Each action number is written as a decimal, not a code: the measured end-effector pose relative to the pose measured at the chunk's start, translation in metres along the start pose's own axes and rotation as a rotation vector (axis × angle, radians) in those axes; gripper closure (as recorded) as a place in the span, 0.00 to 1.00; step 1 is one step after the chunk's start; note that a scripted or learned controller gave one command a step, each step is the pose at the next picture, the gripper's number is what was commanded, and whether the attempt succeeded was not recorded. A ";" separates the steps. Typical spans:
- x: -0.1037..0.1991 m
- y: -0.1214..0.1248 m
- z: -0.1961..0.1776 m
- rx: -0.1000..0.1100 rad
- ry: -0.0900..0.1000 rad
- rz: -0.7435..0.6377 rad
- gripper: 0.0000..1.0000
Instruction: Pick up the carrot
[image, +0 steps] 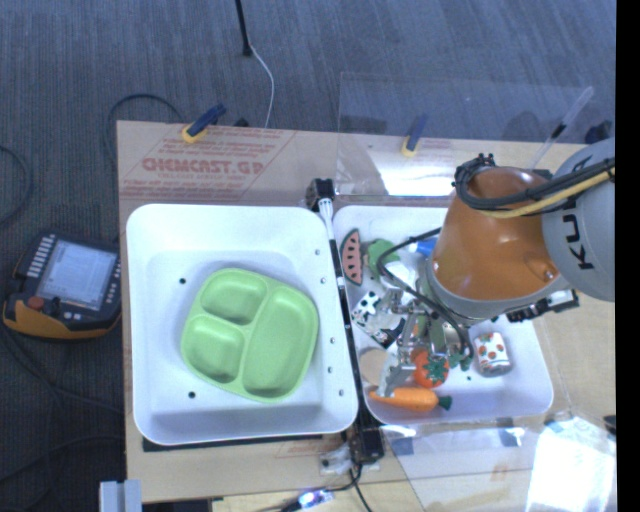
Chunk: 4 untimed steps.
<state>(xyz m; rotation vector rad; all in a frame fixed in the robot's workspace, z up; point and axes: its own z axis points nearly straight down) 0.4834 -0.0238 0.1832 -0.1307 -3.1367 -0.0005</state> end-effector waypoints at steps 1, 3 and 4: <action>-0.004 -0.075 0.069 0.001 0.004 -0.141 0.00; -0.088 -0.154 0.092 -0.002 -0.016 0.036 0.00; -0.076 -0.083 0.092 -0.003 -0.022 0.416 0.00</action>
